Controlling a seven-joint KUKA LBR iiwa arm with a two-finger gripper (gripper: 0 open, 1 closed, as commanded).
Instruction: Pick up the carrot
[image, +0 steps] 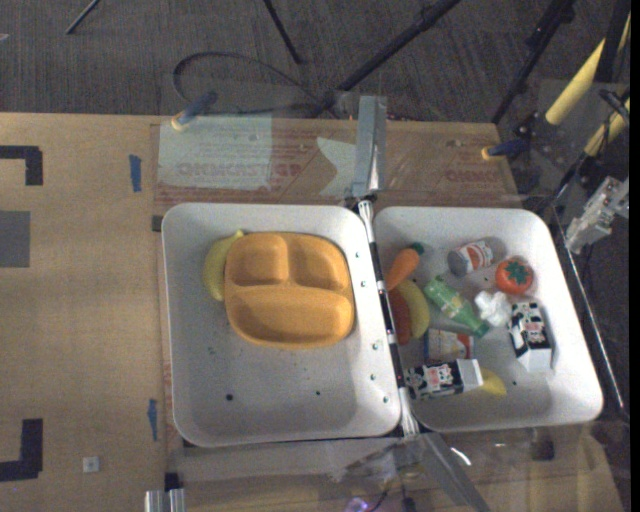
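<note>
carrot (403, 266) lies in the right bin (570, 330), close to that bin's left wall and toward its far side. its long axis runs at a slant: the green-topped end points up and to the right, the narrow orange tip down and to the left, toward the divider between the bins. just below the tip sit a red-and-yellow piece of play food (409, 312), and beside that a green bottle (452, 305) lying on its side, pointing down-right. further right are a small can (471, 256) on its side, a tomato (515, 275), a crumpled white object (491, 304), and a cow-patterned milk carton (530, 335). a second cow-patterned carton (444, 378) lies flat near the front wall, a yellow thing (492, 384) touching its right end.

the left bin (200, 390) holds an orange divided tray (289, 288), three compartments up, sitting in the far half. a banana (214, 266) peeks out from under the tray's left edge.

no gripper appears in this view, so how its fingers stand cannot be told.
</note>
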